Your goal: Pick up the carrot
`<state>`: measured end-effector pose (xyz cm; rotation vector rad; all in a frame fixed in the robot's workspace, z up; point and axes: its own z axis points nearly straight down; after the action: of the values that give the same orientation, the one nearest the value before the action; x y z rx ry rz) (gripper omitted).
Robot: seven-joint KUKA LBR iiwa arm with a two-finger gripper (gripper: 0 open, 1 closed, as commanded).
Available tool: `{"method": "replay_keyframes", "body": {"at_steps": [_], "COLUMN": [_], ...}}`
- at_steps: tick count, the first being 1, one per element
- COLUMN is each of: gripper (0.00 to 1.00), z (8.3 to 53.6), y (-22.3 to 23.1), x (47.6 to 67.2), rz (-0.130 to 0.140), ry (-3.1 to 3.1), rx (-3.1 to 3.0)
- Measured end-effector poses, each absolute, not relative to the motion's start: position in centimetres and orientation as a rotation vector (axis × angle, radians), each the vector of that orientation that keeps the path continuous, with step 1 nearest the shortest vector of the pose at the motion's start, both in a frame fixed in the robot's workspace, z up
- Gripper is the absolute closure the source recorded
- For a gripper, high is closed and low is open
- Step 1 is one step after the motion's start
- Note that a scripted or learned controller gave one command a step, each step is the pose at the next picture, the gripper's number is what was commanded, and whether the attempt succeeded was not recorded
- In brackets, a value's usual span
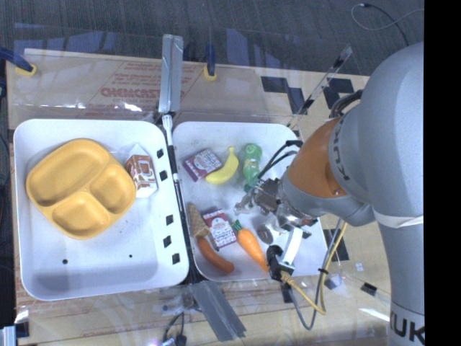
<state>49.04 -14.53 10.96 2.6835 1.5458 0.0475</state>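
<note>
Position matters most for this pick: the carrot [251,245] lies in the right bin [230,127], close to that bin's near rim. Its long axis runs on a slant, with the green top pointing up and left toward the middle of the bin and the orange tip pointing down and right toward the near rim. Just to its left a brown sausage [215,256] lies on a similar slant, close by but apart from it. A red packet [222,231] sits near the carrot's green end, and I cannot tell whether the two touch. A waffle cone [196,220] stands against the bin's left wall beyond the sausage. The gripper [270,209] hangs just beyond the carrot and slightly to its right, over the right side of the bin. From the gripper, then, the carrot lies toward the near rim and a little leftward, and nothing is between them. Whether the gripper is spread or closed cannot be told under the wrist hardware, and nothing shows in its grasp. My judgement is that it must shift toward the near rim and turn to close across the carrot's slanted axis, keeping off the packet. Farther back in the same bin are a banana [225,168], a green bottle [251,161] and a purple packet [202,163], all well clear. The left bin [86,280] holds a yellow divided plate [81,186] and a small brown carton [142,175].
</note>
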Motion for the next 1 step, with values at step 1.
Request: {"method": "replay_keyframes", "body": {"at_steps": [1], "gripper": [0.0], "z": [13.39], "y": [-10.61], "x": [47.61], "rz": [-0.003], "ry": [2.069], "rx": [2.368]}}
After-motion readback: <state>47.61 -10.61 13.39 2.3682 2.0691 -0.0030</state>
